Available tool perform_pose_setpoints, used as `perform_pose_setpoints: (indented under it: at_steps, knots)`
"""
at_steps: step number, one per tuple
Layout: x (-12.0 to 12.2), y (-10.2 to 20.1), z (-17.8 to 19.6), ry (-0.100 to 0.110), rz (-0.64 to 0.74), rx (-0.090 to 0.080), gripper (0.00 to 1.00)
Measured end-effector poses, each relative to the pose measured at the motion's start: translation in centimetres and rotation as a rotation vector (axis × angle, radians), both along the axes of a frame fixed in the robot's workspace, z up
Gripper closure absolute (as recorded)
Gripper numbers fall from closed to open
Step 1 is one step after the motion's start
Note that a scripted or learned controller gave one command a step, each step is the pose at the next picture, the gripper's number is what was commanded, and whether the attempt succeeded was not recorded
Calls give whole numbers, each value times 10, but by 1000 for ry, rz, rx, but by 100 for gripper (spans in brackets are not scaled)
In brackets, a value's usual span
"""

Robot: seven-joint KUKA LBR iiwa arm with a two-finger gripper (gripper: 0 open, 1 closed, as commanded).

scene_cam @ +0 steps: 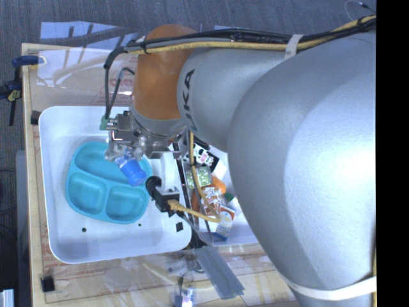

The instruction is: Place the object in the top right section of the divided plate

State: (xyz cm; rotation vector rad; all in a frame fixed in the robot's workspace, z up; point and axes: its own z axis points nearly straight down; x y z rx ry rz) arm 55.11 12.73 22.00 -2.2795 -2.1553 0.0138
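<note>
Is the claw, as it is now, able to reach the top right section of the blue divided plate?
Probably yes. The claw hangs right over that corner of the blue divided plate, with a small blue object at its tip; nothing appears to lie between them.

A robotics lab is indicated. A grey industrial arm (287, 107) with an orange band (160, 69) is mounted over a bench (38, 254), with cables (255, 40) strung along it at twelve o'clock. A white bin (51, 190) is fixed at eight o'clock, a clamp (16, 75) at ten o'clock.
</note>
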Motion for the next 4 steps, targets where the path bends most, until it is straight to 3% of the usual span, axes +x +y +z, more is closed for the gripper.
perform_pose_setpoints:
  at_steps: [1, 2, 3, 4]
  knots:
    - [2, 59, 62, -2, -56, 0, 100]
    - [-30, 60, 14, 0, 111, 0, 100]
    - [-32, -49, 21, -1, 69, 0, 100]
    - [61, -7, -17, 0, 247, 2, 100]
